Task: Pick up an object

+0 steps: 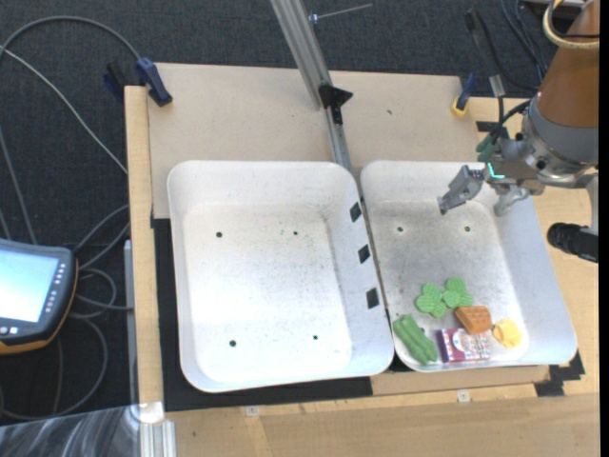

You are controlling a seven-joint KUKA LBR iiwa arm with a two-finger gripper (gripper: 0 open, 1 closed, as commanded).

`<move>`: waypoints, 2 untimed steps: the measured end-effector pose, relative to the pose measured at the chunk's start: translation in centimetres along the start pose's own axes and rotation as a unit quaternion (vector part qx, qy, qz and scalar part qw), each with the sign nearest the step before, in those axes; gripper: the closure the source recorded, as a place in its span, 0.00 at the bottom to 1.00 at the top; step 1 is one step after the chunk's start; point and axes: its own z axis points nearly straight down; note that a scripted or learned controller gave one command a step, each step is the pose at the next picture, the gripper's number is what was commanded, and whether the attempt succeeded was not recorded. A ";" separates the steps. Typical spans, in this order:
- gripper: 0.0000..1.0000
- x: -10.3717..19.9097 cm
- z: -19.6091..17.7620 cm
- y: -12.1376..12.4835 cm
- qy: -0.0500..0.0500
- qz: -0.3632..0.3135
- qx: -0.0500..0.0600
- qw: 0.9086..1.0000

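Note:
Several small objects lie bunched at the near end of the right bin [533,255]: a green clover-shaped piece [442,298], an orange block [473,318], a yellow piece [509,332], a long green piece [415,339] and a purple-and-white packet [463,345]. My gripper [473,206] hangs over the far half of the right bin, well away from the pile. Its fingers are spread open, with nothing between them.
The left bin [190,255] sits beside the right one, with a raised divider edge [366,255] between them. A slanted metal pole [304,46] rises from the bench behind the bins. A blue clamp [152,79] and a yellow clamp [463,98] grip the board.

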 end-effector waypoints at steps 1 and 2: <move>0.00 0.0 -0.2 0.0 0.000 0.000 -0.002 1.000; 0.00 0.1 6.1 0.2 0.000 0.001 0.001 1.000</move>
